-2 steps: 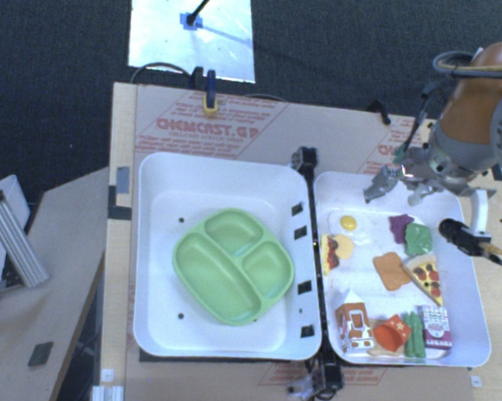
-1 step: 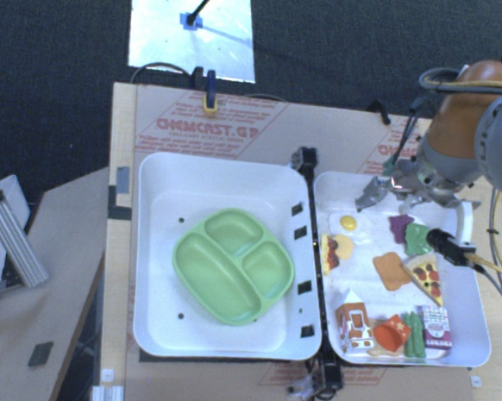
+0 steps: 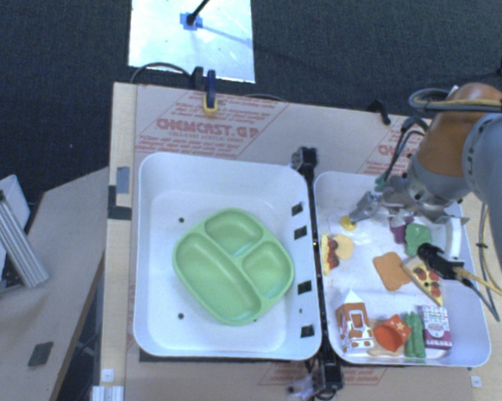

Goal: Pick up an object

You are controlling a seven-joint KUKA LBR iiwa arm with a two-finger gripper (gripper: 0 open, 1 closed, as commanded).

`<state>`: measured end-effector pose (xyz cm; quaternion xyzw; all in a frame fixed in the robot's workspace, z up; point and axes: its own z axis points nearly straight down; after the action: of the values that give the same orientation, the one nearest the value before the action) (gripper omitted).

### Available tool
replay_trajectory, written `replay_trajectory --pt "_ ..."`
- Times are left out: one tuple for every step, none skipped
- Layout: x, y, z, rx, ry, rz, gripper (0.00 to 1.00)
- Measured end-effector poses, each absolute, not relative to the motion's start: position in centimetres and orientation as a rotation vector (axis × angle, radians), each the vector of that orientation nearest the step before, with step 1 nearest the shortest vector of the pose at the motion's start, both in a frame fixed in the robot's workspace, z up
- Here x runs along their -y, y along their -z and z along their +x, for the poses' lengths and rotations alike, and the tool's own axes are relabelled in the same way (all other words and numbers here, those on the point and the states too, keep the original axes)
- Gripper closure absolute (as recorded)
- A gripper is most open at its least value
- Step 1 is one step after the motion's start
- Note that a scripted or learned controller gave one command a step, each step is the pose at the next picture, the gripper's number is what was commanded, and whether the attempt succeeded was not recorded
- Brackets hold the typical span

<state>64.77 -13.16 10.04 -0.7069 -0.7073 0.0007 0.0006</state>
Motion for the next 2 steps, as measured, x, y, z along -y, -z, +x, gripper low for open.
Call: replay_trajectory --pt "13.2 -8.9 65.1 2.226 0.006 -2.222 0.0" --pt "13.2 -10.1 65.2 2.23 0.014 -2.227 1.0"
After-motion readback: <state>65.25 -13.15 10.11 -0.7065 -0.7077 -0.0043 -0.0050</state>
